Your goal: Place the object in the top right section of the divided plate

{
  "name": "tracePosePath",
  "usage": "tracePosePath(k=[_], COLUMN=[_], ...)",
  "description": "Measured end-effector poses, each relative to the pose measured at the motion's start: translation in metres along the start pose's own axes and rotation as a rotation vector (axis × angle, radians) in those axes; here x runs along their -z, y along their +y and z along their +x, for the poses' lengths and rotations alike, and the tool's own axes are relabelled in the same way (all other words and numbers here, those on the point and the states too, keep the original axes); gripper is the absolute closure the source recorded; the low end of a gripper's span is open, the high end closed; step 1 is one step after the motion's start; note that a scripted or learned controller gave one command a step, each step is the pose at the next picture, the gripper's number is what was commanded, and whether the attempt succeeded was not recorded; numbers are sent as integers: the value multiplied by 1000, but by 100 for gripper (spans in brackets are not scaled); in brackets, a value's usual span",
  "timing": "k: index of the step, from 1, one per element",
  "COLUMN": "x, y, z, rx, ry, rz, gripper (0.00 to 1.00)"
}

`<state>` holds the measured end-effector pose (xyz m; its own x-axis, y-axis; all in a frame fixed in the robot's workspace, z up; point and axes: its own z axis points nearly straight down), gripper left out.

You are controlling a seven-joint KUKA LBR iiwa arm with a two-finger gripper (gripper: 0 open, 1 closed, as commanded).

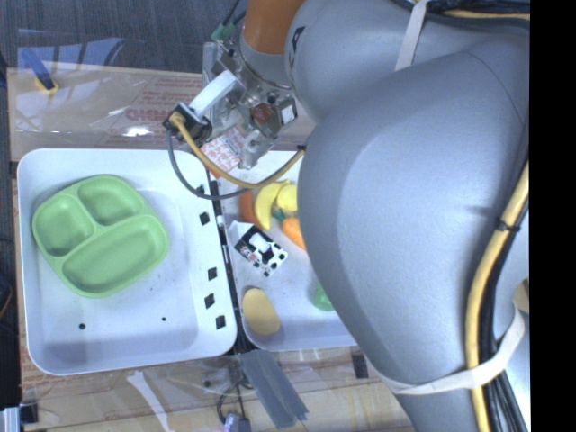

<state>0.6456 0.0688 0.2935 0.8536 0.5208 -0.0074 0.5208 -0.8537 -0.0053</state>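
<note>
Hovering over the right bin's (270,336) far end, the end effector (245,151) hid its grip state. Beneath it lay small, seemingly light objects: a yellow piece (270,203), likely slippery, best pinched across its middle. Leftward sat the green divided plate (99,234).

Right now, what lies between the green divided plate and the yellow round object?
In the camera view, bare white bin floor, then the two bins' meeting rims with black marks, separate the plate and yellow object.

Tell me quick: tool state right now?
Tool: cannot be told; it sits over the far end of the right bin, nothing seen held.
</note>
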Motion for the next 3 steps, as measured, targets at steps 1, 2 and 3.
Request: tracePosePath(k=[1, 2, 3], x=[13, -30, 1], y=[-25, -20, -54], z=[13, 19, 34], rx=[321, -32, 349], ry=[1, 1, 4], rz=[-2, -2, -4], gripper=[100, 100, 100])
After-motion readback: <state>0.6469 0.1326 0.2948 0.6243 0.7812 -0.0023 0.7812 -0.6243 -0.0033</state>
